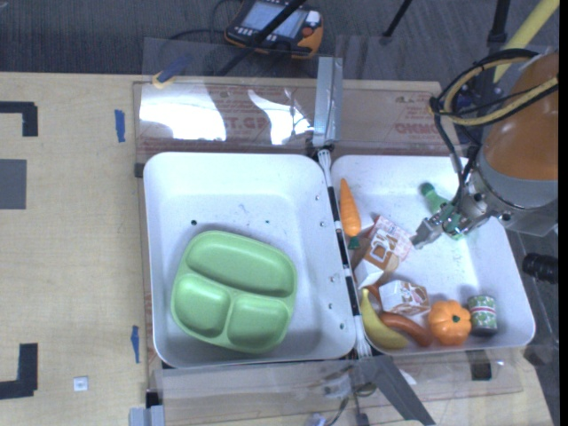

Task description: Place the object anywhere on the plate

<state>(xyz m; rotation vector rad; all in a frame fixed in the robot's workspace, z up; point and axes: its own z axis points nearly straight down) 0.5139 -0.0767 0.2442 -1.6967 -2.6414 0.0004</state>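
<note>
Green 3-compartment plate (232, 289) sits in left bin (169, 185), nothing on it. All other items are across the divider from the plate, in right bin (515, 282): carrot (350, 211) along the divider, snack packet (383, 245) beside it, banana (380, 325) nearest the plate's right edge at front, red pepper (406, 325) on the banana, second packet (401, 295) above it, small pumpkin (449, 321), then green-white can (483, 314) farthest from plate. End effector (432, 229) over right bin, just past the snack packet; can't tell if clenched or released, nothing visibly between fingers. Green bottle-like item (435, 197) just behind it.
</note>
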